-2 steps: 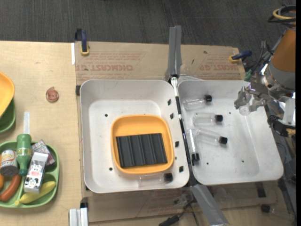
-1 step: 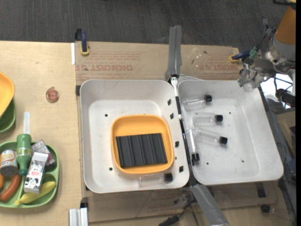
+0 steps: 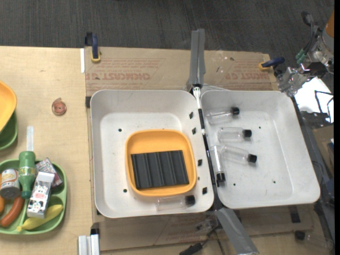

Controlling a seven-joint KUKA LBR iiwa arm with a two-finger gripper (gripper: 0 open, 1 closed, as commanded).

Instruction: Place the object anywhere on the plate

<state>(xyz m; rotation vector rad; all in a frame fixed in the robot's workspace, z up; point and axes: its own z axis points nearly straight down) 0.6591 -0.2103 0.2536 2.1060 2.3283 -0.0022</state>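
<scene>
An orange square plate (image 3: pixel 158 138) sits in the left bin (image 3: pixel 106 142). A black ribbed slab (image 3: pixel 159 169) lies flat on the plate. A clear vial with a black cap (image 3: pixel 175 201) rests on the left bin's floor, just below the plate's front edge. Several more clear black-capped vials lie in the right bin (image 3: pixel 287 163), among them one (image 3: pixel 223 113) near its back left and one (image 3: pixel 240 155) in the middle. My gripper (image 3: pixel 291 81) hovers beyond the right bin's back right corner, above the bench and away from every vial.
On the wooden table to the left stand a green tray of toy food (image 3: pixel 32 195), an orange bowl (image 3: pixel 5 108) and a small pink disc (image 3: pixel 59 107). Cardboard (image 3: pixel 138 70) lies behind the bins, held by clamps (image 3: pixel 93 47). A grey post (image 3: pixel 197 57) rises between the bins.
</scene>
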